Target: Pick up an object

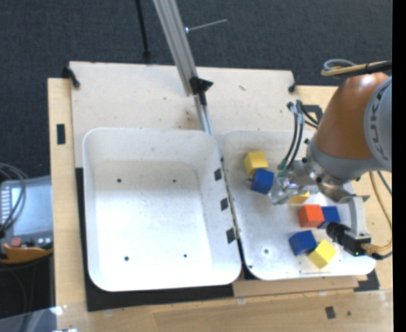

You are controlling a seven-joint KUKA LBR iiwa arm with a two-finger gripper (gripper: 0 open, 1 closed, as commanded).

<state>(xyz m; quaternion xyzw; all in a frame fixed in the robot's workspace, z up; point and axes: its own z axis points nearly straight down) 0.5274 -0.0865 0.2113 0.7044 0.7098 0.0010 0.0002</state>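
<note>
Several small blocks lie in the right bin [258, 254]. A yellow block [255, 161] touches a blue block [263, 180] near the bin's left side. An orange block [311, 215] sits mid-bin with a blue one [330, 214] at its right. A blue block [301, 241] and a yellow block [321, 254] lie near the front. My gripper [285, 191] is low over the bin, just right of the upper blue block, beside a small yellow piece [299, 198]. The wrist hides the fingertips.
The left bin [154, 206] adjoins the right one. A slanted aluminium post [178, 47] rises behind the bins. A grey device with cables [19, 220] sits off the bench's left edge. The orange-banded arm [348, 126] covers the right bin's back right part.
</note>
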